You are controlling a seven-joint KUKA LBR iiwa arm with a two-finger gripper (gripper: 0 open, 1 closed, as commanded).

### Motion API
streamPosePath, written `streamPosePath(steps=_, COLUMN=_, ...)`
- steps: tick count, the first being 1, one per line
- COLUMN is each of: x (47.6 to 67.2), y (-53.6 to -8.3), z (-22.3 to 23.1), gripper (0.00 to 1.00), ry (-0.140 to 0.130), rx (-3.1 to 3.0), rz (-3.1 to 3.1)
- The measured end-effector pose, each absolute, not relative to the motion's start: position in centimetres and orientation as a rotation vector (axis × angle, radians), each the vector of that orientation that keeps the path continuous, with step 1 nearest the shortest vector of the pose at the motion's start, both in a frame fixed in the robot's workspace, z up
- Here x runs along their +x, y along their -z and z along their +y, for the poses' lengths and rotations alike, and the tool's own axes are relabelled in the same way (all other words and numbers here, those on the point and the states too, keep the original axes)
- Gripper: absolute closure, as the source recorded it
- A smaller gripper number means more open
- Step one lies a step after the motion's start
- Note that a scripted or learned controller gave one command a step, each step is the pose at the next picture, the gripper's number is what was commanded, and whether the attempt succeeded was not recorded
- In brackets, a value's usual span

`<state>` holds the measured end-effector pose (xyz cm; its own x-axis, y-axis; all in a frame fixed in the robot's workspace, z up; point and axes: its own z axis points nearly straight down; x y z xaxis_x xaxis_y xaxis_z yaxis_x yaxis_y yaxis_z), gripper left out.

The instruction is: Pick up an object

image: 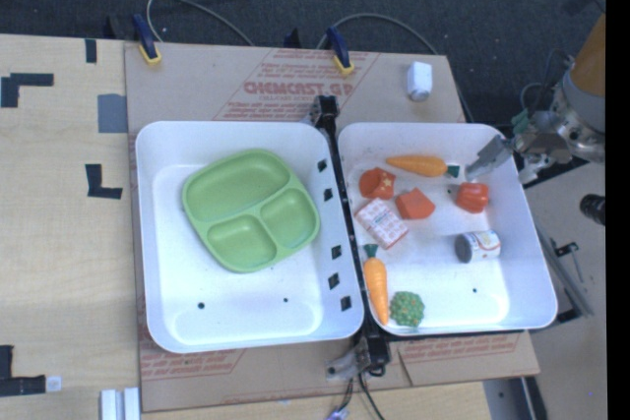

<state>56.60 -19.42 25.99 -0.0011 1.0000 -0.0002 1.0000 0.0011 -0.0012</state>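
Over at the right edge of the right-hand bin (522, 211) the gripper (489, 155) hangs just above the rim, and I would say the picking has not yet begun: nothing sits between its fingers, and every toy lies on the bin floor. How wide it stands I cannot tell from this angle; I make out a single grey finger slanting down and to the left.

Nearest to it, just below, is a small red pepper-like piece (472, 197). Just to its left lies a carrot (416, 165) along the far side of the bin. Further left sit a red tomato-like toy (376, 183), an orange-red block (415, 205) and a small red-and-white packet (381, 222). Below the gripper, nearer the front, a little white can (479, 245) lies on its side. Well away at the front left corner are a second carrot (376, 282) and a piece of broccoli (407, 309).

The arm (581, 108) comes in low from the right, its wrist outside the bin wall. Well to the left, the other bin (157, 211) holds a green divided plate (252, 209).

Left to do, as I judge it: choose a piece, descend, close, lift.
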Motion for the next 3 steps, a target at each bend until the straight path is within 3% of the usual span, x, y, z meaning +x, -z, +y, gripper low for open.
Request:
streamPosePath(steps=1, x=60.4, y=-13.6, z=-13.2, gripper=0.0, ry=-0.003, rx=-2.216, rz=-2.22)
streamPosePath(steps=2, x=62.4, y=-9.6, z=-10.1, gripper=0.0, ry=0.014, rx=-2.234, rz=-2.238)
streamPosePath(steps=3, x=66.4, y=-8.4, z=-11.1, gripper=0.0, ry=-0.019, rx=-2.211, rz=-2.205)
